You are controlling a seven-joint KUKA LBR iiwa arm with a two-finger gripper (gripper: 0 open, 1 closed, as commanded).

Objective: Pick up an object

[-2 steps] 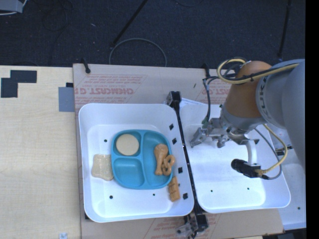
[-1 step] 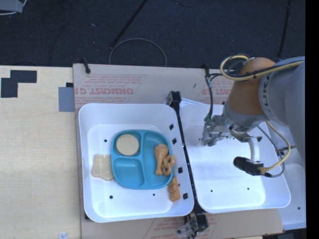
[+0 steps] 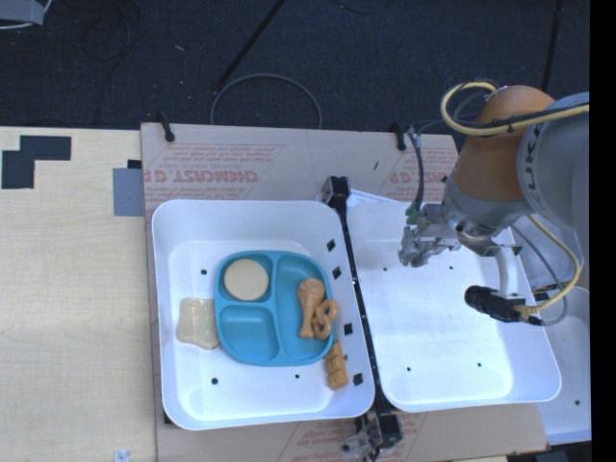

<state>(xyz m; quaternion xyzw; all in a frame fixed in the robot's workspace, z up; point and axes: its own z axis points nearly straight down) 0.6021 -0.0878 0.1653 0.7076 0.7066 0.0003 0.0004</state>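
We saw the grey arm reach in from the right, its orange band sitting above the wrist; yellow and black cables looped around that band and trailed down the arm's near side; the wrist bent downward and leftward, carrying the gripper low; we could not make out how the gripper's tip was set.

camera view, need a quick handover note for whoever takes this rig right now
Claw: above the right bin, near its upper left part, with nothing visible in it.
Things: all in the left bin. Blue tray holds a round cracker and a pretzel piece; a pale slice lies to the tray's left, a small brown piece at its lower right.
Done: nothing picked.
Left: reach over, grasp one, lift.
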